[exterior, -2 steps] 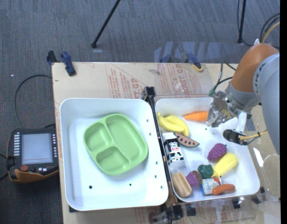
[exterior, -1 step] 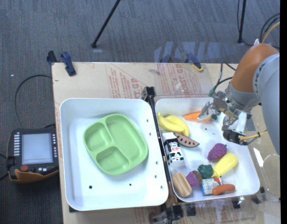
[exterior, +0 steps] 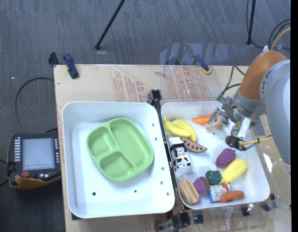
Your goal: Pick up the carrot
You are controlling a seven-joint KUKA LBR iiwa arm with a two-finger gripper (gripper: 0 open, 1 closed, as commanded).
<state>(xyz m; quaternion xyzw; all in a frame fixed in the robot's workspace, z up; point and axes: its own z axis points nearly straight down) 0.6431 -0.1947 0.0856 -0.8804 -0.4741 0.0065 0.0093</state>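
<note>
We see the arm (exterior: 277, 95) coming in from the right edge of the view, its broad grey link filling that side from mid-height down. Above the wrist sits the orange band (exterior: 260, 74), rounded and facing up toward us. From there the wrist bends down and to the left, ending in the gripper (exterior: 217, 120), which is low and tilted leftward. Its jaws stand slightly apart, the dark fingers (exterior: 221, 115) angled down-left. A thin yellowish cable (exterior: 258, 140) runs along beneath the wrist, and dark cables loop up behind the band toward the top right.
</note>
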